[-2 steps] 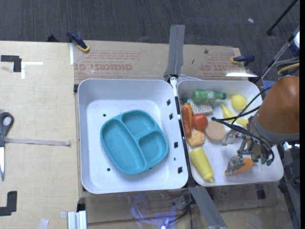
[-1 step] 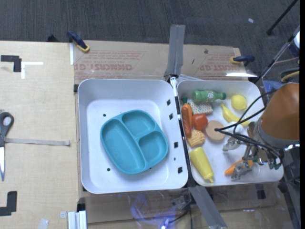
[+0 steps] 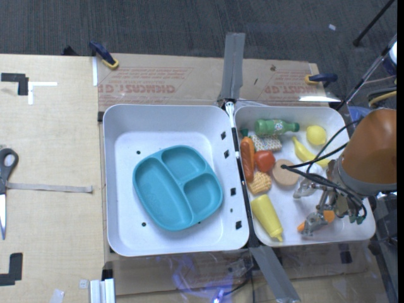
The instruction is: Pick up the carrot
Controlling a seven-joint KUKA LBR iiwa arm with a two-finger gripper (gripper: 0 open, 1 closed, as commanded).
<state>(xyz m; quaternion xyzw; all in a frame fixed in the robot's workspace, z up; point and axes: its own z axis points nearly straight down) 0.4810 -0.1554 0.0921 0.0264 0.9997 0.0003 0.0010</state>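
Observation:
The carrot (image 3: pixel 313 222) is a small orange piece on the floor of the right bin (image 3: pixel 353 233), near its front right corner. My gripper (image 3: pixel 320 214) is low over it, reaching in from the right under the orange wrist band, and its metal parts cover the carrot's middle. Orange shows on both sides of the gripper tip. I cannot tell whether the carrot is gripped or only lies beneath.
The right bin also holds a green bottle (image 3: pixel 276 127), lemon (image 3: pixel 315 134), banana (image 3: pixel 303 149), red sausage (image 3: pixel 247 156), tan disc (image 3: pixel 286 174) and yellow bottle (image 3: pixel 267 216). A blue divided plate (image 3: pixel 178 187) lies in the left bin (image 3: pixel 120 232). Scissors (image 3: pixel 5 169) lie far left.

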